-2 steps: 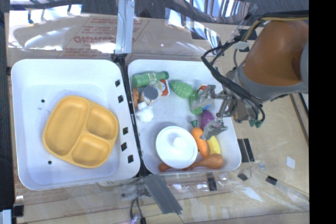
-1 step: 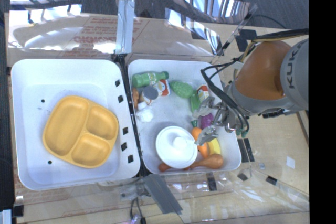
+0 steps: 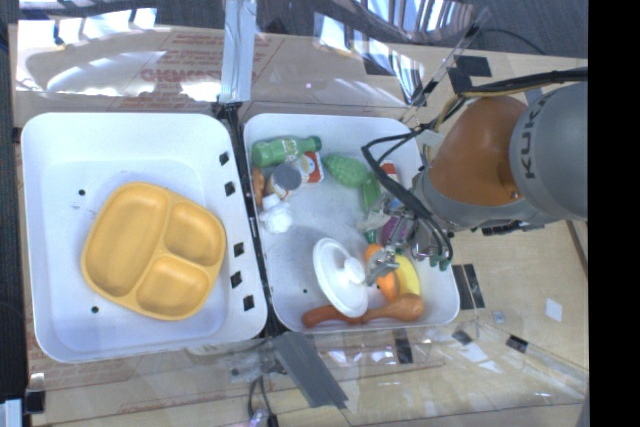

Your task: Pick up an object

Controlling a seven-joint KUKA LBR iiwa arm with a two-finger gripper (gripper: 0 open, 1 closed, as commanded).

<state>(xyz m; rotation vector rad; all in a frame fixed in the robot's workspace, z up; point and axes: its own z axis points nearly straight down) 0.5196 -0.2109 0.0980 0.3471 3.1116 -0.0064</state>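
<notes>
A yellow tray (image 3: 152,249) lies in the left bin (image 3: 50,150); the gripper (image 3: 400,237) hangs at three o'clock above the right bin's (image 3: 330,125) clutter.

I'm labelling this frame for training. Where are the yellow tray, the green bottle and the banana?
yellow tray (image 3: 152,249), camera view, on its middle divider.
green bottle (image 3: 276,152), camera view, on its body.
banana (image 3: 407,277), camera view, on its yellow side.

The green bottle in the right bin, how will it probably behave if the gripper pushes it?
The green bottle lies on its side against the right bin's far wall, so it would probably roll or slide along that wall. It looks like smooth plastic, likely light and somewhat slippery. Neighbouring items touching it may shift too.
</notes>
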